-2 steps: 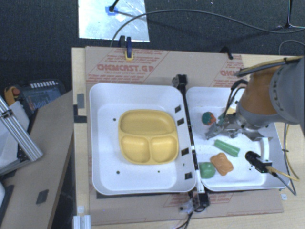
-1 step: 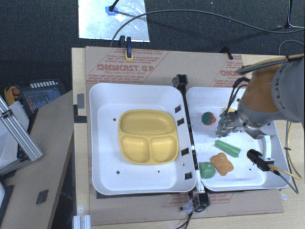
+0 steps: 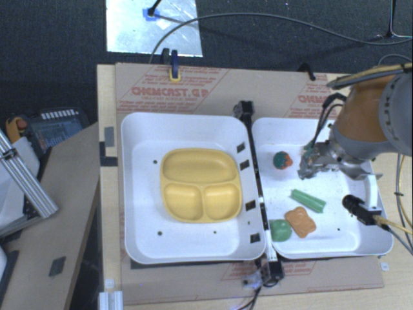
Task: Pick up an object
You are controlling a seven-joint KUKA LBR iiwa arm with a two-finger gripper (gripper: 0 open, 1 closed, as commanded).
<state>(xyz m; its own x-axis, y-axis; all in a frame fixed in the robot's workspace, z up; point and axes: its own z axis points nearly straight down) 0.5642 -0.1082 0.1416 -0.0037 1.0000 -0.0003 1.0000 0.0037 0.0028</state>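
We see the left bin (image 3: 139, 173) holding a yellow tray (image 3: 200, 185). In the right bin (image 3: 361, 237) lie a green lump (image 3: 280, 230), a ball (image 3: 281, 160), an orange piece (image 3: 301, 221) and a green stick (image 3: 308, 200). Our claw (image 3: 308, 165) hangs just right of the ball, holding nothing; its width we cannot tell

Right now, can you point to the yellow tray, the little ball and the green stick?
yellow tray (image 3: 197, 185): camera view, its middle divider.
little ball (image 3: 281, 160): camera view, its top.
green stick (image 3: 308, 200): camera view, its middle.
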